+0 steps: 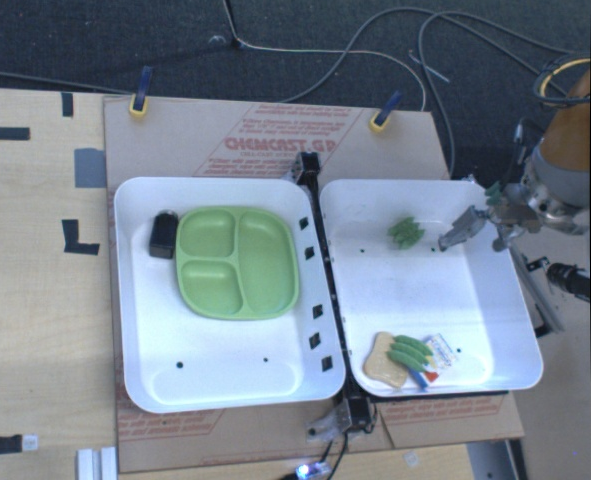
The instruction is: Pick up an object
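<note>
Hand (472, 230): at right bin's (495, 368) far right rim, fingers' state cannot be told, nothing seen held | green toy (406, 232): just left of hand, likeliest target | pea pod (410, 351) on bread (380, 363): near rim | tray (238, 262), black block (163, 235): left bin (135, 268).

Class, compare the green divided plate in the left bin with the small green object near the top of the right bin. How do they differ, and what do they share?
The green divided plate is far larger than the small green object. The plate is pale green; the object is darker. The plate is smooth, flat, and split into three compartments; the object is lumpy and irregular. The plate lies beside a black object; the green object lies alone, left of the gripper. Both are green and rest on a bin floor.
</note>
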{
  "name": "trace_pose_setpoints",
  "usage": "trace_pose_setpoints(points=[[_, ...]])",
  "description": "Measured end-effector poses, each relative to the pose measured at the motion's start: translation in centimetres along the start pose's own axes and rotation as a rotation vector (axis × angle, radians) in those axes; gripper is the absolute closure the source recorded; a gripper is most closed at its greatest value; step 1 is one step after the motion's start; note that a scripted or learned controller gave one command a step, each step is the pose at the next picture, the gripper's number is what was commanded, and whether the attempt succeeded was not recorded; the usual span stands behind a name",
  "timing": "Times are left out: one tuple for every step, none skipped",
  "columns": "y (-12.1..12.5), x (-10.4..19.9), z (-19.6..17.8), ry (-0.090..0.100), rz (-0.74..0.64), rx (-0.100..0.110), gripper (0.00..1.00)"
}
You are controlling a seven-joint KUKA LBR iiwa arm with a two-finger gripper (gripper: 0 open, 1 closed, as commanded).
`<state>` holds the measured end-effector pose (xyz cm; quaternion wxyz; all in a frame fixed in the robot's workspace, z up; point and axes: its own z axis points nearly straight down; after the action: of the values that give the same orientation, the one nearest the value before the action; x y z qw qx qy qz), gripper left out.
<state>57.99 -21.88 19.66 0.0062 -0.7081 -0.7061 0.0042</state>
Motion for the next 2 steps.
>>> trace_pose_setpoints(points=[[0.3,0.0,-0.8,-0.003,-0.004,-0.013,0.00],[-0.1,-0.3,5.5,-0.003,-0.004,-0.008,0.00]])
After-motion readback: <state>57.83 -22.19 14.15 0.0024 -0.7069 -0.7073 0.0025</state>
